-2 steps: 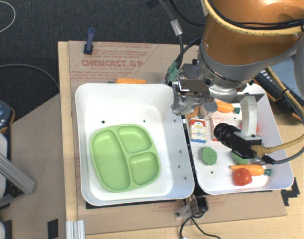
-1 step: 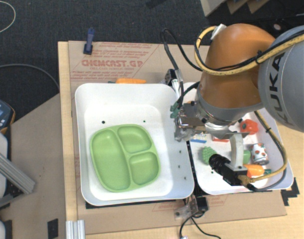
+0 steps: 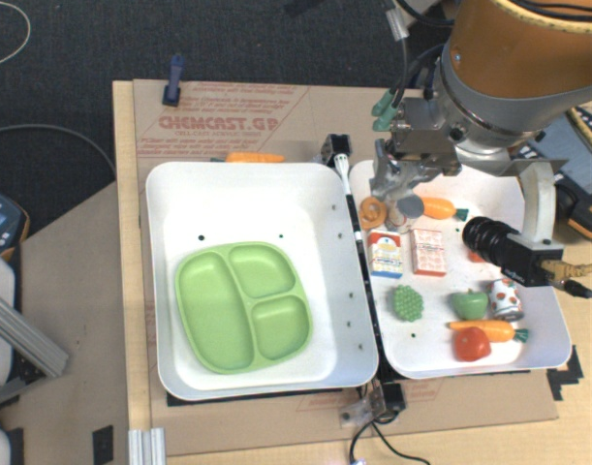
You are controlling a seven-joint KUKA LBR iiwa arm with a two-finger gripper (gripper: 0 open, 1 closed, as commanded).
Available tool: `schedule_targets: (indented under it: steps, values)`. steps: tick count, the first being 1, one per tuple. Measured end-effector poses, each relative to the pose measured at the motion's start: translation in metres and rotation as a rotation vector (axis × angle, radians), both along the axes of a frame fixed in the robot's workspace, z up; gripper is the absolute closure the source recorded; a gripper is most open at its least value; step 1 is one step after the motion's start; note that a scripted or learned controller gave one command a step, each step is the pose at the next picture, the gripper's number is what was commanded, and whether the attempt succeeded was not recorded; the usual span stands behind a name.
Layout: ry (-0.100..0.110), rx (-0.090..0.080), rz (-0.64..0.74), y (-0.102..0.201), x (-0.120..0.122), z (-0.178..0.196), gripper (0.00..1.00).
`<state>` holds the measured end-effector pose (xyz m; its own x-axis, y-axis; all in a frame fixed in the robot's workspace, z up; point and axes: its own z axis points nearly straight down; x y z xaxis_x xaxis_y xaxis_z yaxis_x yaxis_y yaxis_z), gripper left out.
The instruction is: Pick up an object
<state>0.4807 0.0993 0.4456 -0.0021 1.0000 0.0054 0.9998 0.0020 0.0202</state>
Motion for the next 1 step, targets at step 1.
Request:
schedule_targets:
  steps: [1]
  values:
    - [0.016,-0.005,-0.001,0.0003,-0.0008,0.0016,1.00]
